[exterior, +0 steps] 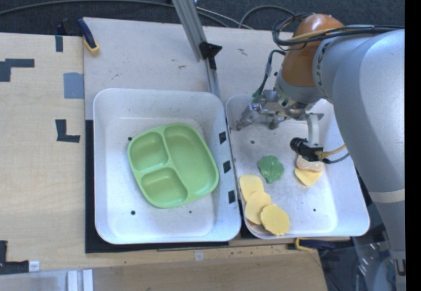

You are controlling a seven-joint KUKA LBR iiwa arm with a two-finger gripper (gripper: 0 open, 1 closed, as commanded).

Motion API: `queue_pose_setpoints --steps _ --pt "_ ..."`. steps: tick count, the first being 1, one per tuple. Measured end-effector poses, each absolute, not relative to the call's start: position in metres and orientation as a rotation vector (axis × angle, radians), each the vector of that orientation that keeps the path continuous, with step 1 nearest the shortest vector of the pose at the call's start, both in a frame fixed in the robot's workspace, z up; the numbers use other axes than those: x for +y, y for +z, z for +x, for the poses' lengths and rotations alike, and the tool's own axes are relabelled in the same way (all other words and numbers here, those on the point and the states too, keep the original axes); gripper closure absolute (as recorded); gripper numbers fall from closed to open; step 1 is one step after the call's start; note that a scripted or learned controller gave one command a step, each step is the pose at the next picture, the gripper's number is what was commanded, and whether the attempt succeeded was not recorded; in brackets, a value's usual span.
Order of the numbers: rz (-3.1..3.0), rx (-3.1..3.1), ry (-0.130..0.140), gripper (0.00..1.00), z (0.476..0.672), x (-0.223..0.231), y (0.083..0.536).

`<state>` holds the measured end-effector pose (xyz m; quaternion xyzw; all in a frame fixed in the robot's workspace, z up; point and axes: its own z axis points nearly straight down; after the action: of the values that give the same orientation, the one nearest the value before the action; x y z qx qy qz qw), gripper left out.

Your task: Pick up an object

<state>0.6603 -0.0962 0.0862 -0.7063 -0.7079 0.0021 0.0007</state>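
Note:
My gripper (pixel 258 118) hangs over the far left part of the right bin (pixel 329 217), below the orange-banded wrist. Its fingers stand open with nothing between them. A small green leafy piece (pixel 270 168) lies on the bin floor, a little nearer the camera than the gripper. Three yellow round slices (pixel 262 204) overlap in a row at the bin's near left corner. Another yellow piece (pixel 308 173) lies to the right of the green one. A green divided plate (pixel 172 164) rests in the left bin (pixel 112 151).
A slanted metal pole (pixel 187 10) runs down to the wall between the bins. The arm's grey body (pixel 375 105) covers the right bin's right side. A black cable end (pixel 300 146) hangs just above the right yellow piece.

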Motion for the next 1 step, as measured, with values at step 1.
queue_pose_setpoints --steps 1 --pt "-2.217 -2.226 0.003 1.0 0.6612 -0.0953 0.0994"
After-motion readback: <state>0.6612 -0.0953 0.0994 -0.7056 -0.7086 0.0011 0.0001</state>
